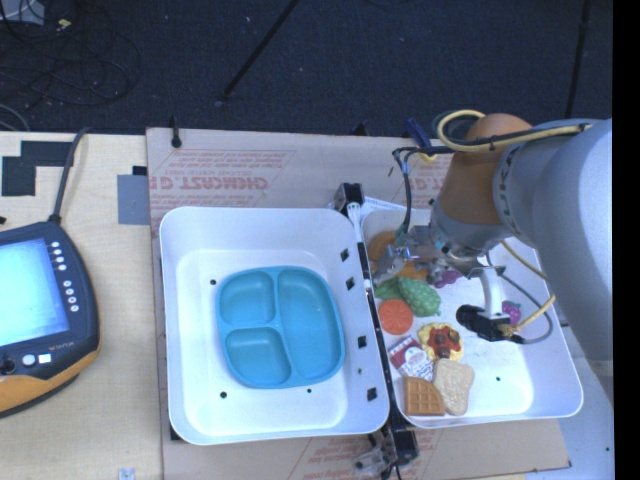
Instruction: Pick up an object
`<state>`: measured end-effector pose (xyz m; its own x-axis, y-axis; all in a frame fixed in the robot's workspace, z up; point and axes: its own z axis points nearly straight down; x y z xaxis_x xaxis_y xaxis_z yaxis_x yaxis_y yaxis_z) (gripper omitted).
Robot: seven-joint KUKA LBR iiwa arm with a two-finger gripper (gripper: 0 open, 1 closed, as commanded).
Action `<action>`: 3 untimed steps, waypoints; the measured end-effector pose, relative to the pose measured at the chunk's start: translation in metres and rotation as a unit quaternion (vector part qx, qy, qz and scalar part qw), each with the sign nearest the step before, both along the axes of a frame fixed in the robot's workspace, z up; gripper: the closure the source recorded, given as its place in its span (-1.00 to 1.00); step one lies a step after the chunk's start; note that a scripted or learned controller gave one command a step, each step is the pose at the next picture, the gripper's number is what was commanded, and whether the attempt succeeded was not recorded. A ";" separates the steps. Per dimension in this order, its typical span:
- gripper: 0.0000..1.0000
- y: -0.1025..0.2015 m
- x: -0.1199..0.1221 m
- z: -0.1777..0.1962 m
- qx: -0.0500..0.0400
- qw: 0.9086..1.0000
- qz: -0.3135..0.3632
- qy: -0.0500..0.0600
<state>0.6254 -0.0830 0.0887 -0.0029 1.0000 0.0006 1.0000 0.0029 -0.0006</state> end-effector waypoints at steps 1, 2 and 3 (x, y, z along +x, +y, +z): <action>-1.00 -0.007 0.019 0.000 0.000 1.000 0.000 0.001; 1.00 -0.009 0.016 0.010 0.000 1.000 0.000 0.007; -1.00 -0.008 0.017 0.010 0.000 1.000 0.001 0.006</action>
<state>0.6423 -0.0913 0.0983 -0.0046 1.0000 0.0004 0.9999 0.0046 -0.0125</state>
